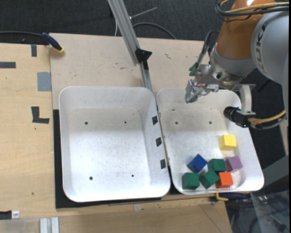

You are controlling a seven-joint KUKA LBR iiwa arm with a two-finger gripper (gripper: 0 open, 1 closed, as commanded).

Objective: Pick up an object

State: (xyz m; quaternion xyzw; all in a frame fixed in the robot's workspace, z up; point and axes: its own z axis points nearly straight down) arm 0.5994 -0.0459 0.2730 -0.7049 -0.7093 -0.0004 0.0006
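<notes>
1. Fingers [190, 97] of the gripper [192, 96] pointed down over the far edge of the right bin; whether they were open or closed could not be determined, and no object was visible between them.
2. Left bin [68, 144] sat on the bench [19, 144], with only dark specks and small dots visible on its floor.
3. Metal rail [128, 28] ran diagonally from the top of the view down to the junction between the two bins.
4. Right bin [254, 176] lay just beside the left bin, their rims touching along the centre.
5. Blocks were grouped in the near right corner of the right bin, well apart from the gripper:
   - green block [190, 180], nearest the front rim;
   - blue block [198, 162], just behind it;
   - second green block [209, 178], touching the first;
   - third green block [216, 165], behind the second;
   - orange block [225, 179], beside the second green block;
   - purple block [234, 163], behind the orange block;
   - yellow block [228, 141], set slightly apart, farther back.
6. Grey arm with orange band [242, 18] entered from the right, above the right bin's far corner.
</notes>
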